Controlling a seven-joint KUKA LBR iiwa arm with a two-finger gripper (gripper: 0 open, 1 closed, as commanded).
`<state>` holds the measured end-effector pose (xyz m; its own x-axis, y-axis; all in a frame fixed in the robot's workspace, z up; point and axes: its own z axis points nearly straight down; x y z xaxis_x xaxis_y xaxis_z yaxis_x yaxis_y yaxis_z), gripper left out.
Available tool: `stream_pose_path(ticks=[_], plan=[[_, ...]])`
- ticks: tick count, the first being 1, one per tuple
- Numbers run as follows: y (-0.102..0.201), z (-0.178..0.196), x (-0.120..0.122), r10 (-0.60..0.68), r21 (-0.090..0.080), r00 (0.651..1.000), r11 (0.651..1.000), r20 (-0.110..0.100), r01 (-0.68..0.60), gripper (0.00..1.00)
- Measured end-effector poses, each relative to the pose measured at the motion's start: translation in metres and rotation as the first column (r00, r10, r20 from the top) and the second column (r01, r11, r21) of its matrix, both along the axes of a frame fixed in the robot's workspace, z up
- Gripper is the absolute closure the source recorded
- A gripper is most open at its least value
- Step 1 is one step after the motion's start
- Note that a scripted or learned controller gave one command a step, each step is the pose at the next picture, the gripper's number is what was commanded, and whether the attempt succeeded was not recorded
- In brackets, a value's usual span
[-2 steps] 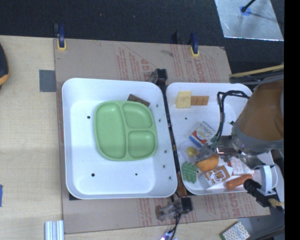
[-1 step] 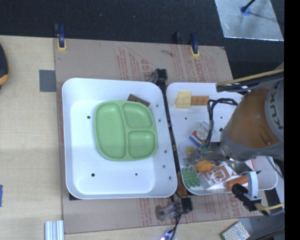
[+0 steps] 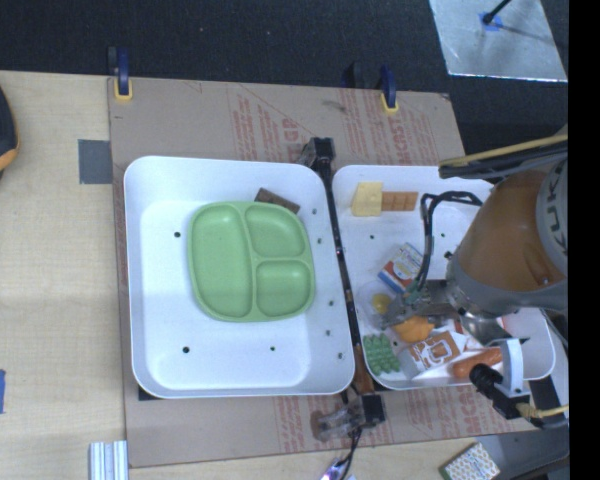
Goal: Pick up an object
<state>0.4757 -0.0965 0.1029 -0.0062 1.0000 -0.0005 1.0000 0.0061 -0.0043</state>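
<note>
You see the grey gripper (image 3: 412, 313) low in the right white bin (image 3: 352, 183), right over a small orange ball-shaped toy (image 3: 414, 329). You cannot tell how its fingers stand. A green divided plastic plate (image 3: 250, 260) sits in the left white bin (image 3: 150, 358).

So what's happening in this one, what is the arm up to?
The grey arm with the orange band reaches in over the right white bin, with its pincer low among a clutter of small items: a green bumpy piece, an orange rounded piece and a yellow block further back. Whether it has hold of anything cannot be told. The left white bin holds a green sectioned plate, untouched.
</note>
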Motion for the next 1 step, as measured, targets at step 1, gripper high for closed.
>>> stream_pose_path(ticks=[1], plan=[[0.0380,0.0948,0.0770,0.005,0.001,1.000,1.000,0.016,-0.005,1.00]])
